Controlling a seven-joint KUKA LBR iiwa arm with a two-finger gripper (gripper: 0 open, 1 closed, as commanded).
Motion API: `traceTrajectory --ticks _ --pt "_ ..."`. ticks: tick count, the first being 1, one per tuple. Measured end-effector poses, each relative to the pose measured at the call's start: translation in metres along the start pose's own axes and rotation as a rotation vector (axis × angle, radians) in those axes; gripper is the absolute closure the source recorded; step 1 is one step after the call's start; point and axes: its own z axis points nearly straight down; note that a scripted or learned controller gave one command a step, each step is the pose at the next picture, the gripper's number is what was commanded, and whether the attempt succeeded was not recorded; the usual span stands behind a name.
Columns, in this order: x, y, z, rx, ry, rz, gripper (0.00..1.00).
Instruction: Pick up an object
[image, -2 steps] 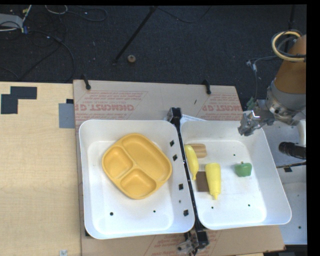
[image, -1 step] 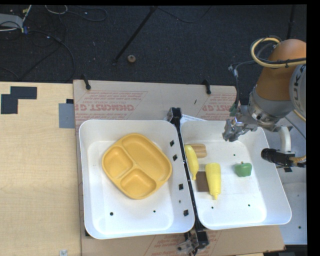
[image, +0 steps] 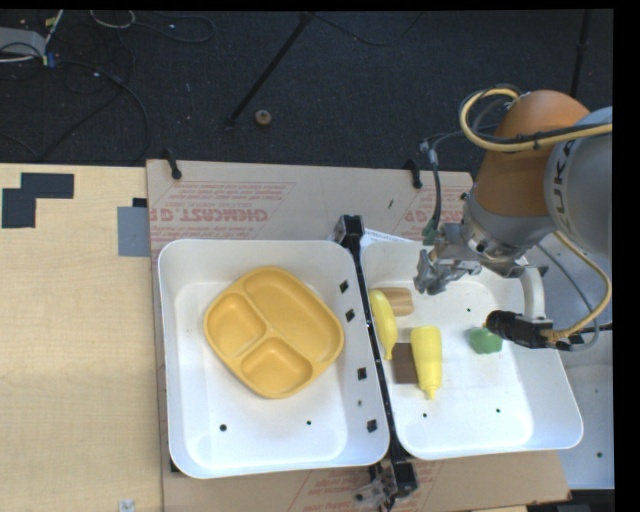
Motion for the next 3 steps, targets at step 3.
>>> traceTrajectory --ticks 3 --pt "0.160 -0.012 -0.007 0.000 -0.001 -0.002 1.00"
